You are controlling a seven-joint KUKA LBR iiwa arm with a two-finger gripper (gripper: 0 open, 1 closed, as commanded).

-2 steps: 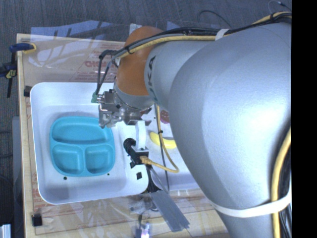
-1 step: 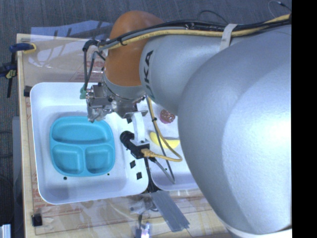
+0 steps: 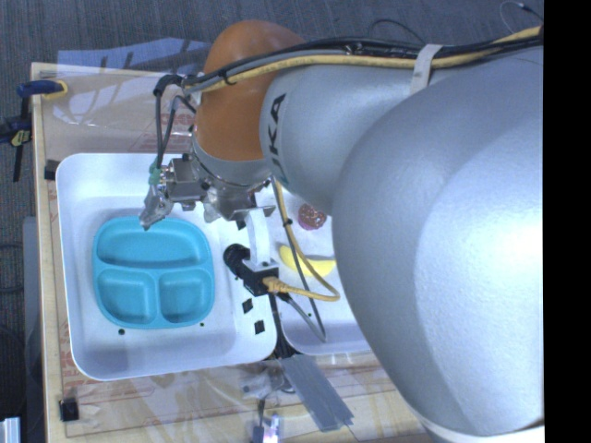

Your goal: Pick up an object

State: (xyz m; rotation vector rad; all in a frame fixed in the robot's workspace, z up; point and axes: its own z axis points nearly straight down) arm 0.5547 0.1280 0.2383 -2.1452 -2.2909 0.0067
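A light blue tray [image 3: 152, 270] with three compartments lies flat in the left white bin [image 3: 78, 187]. My gripper [image 3: 153, 206] hangs low over that bin at the tray's far left rim, its tip at or just above the rim. The grey arm with its orange band [image 3: 235, 90] comes in from the right and covers most of the right bin. In the right bin [image 3: 314, 335], a small pinkish round object [image 3: 311, 217] and a yellow object [image 3: 312, 268] peek out beside the arm.
A black connector with a yellow cable [image 3: 238, 259] hangs over the divide between the bins. Blue clamps [image 3: 37, 89] sit at the bench's far left corner. Grey tape [image 3: 314, 390] lies at the front edge. The arm hides the right bin's far side.
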